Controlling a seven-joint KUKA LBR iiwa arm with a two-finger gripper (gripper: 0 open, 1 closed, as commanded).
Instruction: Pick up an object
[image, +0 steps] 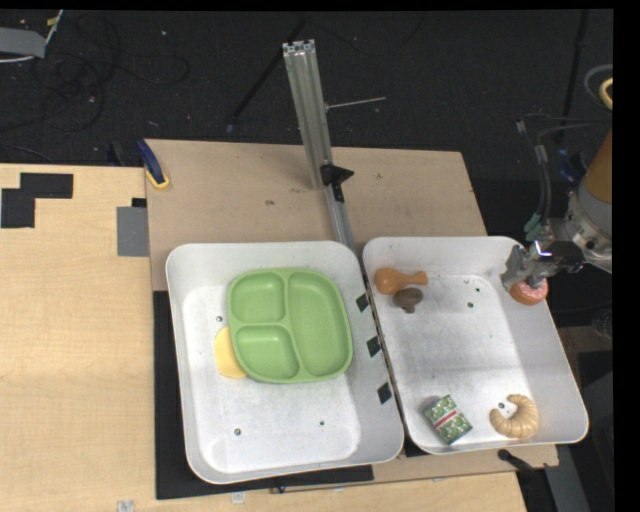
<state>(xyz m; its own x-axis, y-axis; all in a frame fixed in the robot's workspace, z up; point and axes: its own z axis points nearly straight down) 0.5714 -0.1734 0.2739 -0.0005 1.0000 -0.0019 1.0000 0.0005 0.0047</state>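
Observation:
My gripper (527, 266) hangs over the far right rim of the right bin (470, 350), at the end of the grey arm with its orange band. A small red-orange round object (529, 291) sits directly under it, touching or very close to it. The right bin also holds an orange-brown drumstick-shaped toy (398, 279) with a small brown piece (407, 298) beside it at the far left. A green box (446, 419) and a tan croissant (515, 416) lie near the front edge.
The left bin (200, 420) holds a green divided plate (290, 325) lying partly over a yellow object (226, 356). A metal post (312, 130) rises behind the gap between the bins. Black clips (372, 345) sit along the bins' shared edge.

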